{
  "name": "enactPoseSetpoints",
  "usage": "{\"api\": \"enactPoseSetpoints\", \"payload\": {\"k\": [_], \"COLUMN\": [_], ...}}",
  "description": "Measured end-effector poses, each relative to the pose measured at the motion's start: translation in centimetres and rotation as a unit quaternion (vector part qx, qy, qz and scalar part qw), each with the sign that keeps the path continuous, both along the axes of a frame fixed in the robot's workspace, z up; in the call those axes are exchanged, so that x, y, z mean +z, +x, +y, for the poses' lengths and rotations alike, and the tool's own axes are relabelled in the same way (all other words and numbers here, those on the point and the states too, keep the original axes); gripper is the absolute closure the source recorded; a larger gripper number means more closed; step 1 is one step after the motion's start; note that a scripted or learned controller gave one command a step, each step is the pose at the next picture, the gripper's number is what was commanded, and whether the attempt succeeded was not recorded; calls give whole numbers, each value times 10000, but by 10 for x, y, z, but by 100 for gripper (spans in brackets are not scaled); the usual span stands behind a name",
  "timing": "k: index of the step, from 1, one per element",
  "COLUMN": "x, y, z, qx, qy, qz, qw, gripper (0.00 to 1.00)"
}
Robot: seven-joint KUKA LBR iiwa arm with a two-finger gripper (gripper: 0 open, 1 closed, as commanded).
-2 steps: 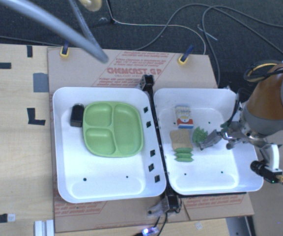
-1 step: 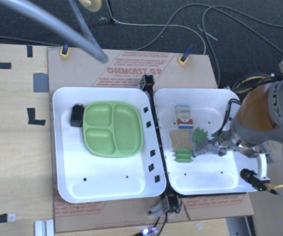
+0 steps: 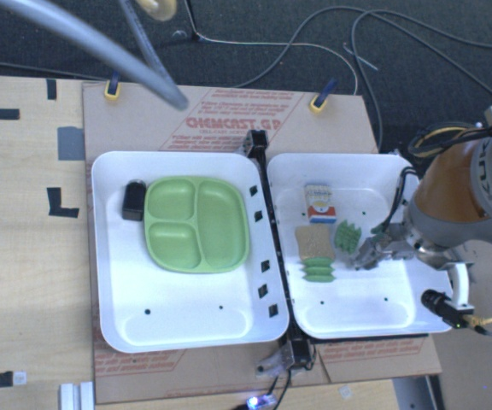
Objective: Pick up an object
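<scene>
Two white bins side by side on a cardboard sheet (image 3: 229, 109) with red print. Left bin (image 3: 118, 306), right bin (image 3: 357, 319), black clips along the shared rim.

One arm (image 3: 455, 195), grey with orange band, reaches in from the right over the right bin's right side.

Left bin: 1 green tray (image 3: 197, 225), three compartments, lying flat in the upper half. 1 black block (image 3: 134, 201) touching or just beside the tray's left edge, can't tell which.

Right bin: 4 small items, clustered left of center.
- 1 tan pad (image 3: 314, 243), flat, mid-cluster.
- 1 white packet (image 3: 319, 203) with red/blue label, above the pad.
- 1 dark green piece (image 3: 347, 236), just right of the pad.
- 1 light green ridged piece (image 3: 318, 269), just below the pad.

Gripper (image 3: 367, 253) sits low in the right bin, just right of the dark green piece, near or touching it. Fingers blurred: open or closed, cannot tell. Nothing visibly between them.
</scene>
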State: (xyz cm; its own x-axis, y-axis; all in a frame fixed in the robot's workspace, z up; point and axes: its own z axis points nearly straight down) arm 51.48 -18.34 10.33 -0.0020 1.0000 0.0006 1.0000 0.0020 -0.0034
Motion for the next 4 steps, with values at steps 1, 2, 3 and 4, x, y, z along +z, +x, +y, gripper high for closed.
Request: {"api": "enactPoseSetpoints", "payload": {"k": [1,2,3,4], "x": [63,116,163,191], "y": [-1,1,10,11], "z": [-4,-4,-4,-3], "qx": [-5,-1,0,-3], "qy": [-12,-13,-13,-7], "qz": [-39,-42,-39,-27], "qw": [10000,10000,10000,10000], "gripper": [100,100,100,100]}}
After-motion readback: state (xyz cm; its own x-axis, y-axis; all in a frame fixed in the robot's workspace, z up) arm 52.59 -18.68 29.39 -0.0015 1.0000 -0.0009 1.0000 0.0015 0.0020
